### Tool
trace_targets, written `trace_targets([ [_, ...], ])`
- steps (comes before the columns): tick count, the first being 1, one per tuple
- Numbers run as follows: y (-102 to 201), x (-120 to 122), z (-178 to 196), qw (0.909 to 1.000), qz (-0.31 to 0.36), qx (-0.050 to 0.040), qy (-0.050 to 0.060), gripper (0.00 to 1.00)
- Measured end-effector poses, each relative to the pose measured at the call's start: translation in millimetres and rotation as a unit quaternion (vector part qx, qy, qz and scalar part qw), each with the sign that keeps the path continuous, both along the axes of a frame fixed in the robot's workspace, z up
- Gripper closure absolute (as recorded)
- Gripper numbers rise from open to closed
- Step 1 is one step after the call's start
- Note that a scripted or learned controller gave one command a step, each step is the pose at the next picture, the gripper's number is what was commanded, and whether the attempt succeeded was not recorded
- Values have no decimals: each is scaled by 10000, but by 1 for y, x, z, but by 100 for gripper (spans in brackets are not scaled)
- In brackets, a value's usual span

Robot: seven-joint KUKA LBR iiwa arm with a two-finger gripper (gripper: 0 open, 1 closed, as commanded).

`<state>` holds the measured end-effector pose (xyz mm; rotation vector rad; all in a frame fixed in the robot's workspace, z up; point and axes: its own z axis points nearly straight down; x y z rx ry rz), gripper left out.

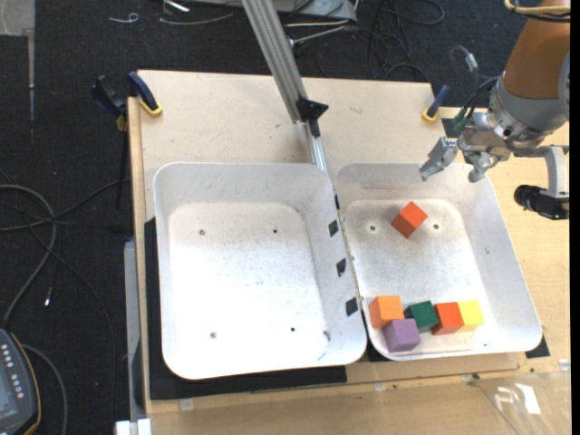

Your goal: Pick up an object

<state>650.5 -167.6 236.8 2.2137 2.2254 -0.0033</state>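
The gripper [458, 163] hangs over the far rim of the right bin [507, 270], its two fingers spread apart with nothing between them, so nothing is picked yet. The nearest candidate is the lone cube [410, 218], orange-red, sitting tilted and by itself in the far half of that bin, well apart from the rest. Along the near edge lies a tight row: an orange block [387, 309], a purple block [401, 333] just in front of it, a green block [422, 314], a red block [449, 316] and a yellow block [470, 313], each touching its neighbour. The left bin [181, 270] looks bare of blocks. The risks, as I judge them: the lone cube is turned at an angle to the bin walls, so fingers closing across its corners rather than its flat faces would likely spin it or squeeze it out (a small cube skates easily on a smooth white floor). A descent off centre would land a fingertip on top and shove it aside. Going for the row is worse; there is no room for a finger between touching blocks, and the sloped wall beside them could catch the gripper. Closing too high would graze only the top edge and lift nothing.
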Motion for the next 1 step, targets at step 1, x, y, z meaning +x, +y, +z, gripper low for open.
trace_targets([
  [1, 9, -27, -144, 10000, -28, 24, 42, 0],
])
